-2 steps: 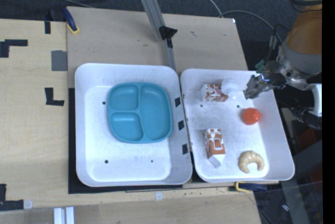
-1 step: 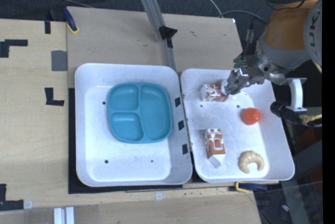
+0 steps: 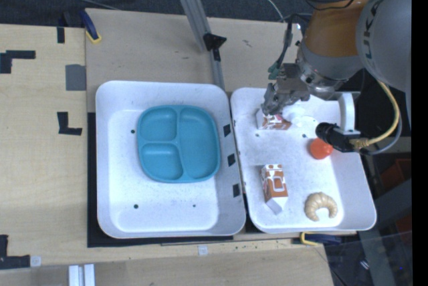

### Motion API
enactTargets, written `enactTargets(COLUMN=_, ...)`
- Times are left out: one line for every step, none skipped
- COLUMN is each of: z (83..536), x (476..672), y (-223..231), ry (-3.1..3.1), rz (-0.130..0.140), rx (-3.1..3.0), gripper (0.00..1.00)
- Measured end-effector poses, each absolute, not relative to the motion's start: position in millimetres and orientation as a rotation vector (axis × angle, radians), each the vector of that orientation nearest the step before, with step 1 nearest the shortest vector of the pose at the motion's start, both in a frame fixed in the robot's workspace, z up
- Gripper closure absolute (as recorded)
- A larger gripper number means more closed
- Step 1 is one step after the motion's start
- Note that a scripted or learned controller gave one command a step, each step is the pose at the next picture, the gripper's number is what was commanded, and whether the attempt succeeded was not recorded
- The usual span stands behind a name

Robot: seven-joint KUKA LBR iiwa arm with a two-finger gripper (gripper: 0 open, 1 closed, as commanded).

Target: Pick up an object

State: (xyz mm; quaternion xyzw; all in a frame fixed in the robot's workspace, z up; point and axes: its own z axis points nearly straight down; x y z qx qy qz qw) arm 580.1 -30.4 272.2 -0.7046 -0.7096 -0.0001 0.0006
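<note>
In the right bin [image 3: 351,184], my gripper [image 3: 270,109] hangs over the far left corner, right above a small red-and-white packet [image 3: 274,122]. Its tips touch or nearly touch the packet's far edge. A brown-and-white carton [image 3: 273,187] lies near the bin's middle front. A croissant [image 3: 321,206] rests at the front right. A small red ball-like object [image 3: 319,149] lies to the right, beside the arm's black fitting.
The left bin [image 3: 114,144] holds a blue divided plate [image 3: 178,143]. A grey metal pole [image 3: 194,4] slants in from the top toward the gap between the bins. The arm's bulk [image 3: 348,17] covers the right bin's far right corner.
</note>
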Motion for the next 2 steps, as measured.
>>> enactTargets(z=251, x=589.3, y=19, ry=-2.226, rz=0.003, rx=-2.212, gripper=1.0)
enactTargets(z=253, x=593.9, y=76, ry=-2.228, rz=0.0, rx=-2.212, gripper=1.0)
